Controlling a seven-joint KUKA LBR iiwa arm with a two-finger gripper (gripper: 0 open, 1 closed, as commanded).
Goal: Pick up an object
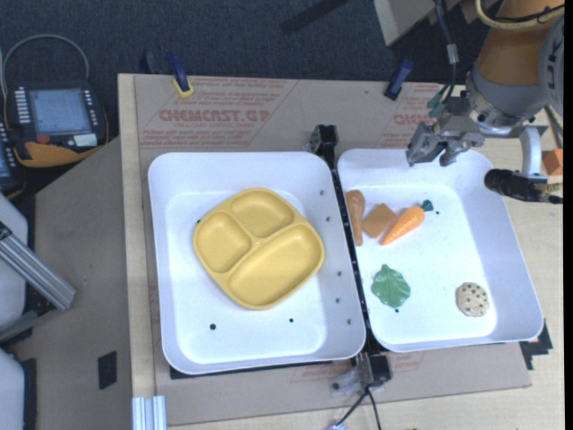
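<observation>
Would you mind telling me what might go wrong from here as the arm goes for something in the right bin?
The carrot, the tan block and the long brown piece lie bunched together, so closing on one may nudge or catch a neighbour. The gripper hovers near the right bin's far rim, so a straight descent might hit that edge. The flat green leaf and the cookie look low and may slip out.

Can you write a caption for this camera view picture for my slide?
Gripper hovers over the right bin holding carrot and cookie; yellow plate sits left.
</observation>
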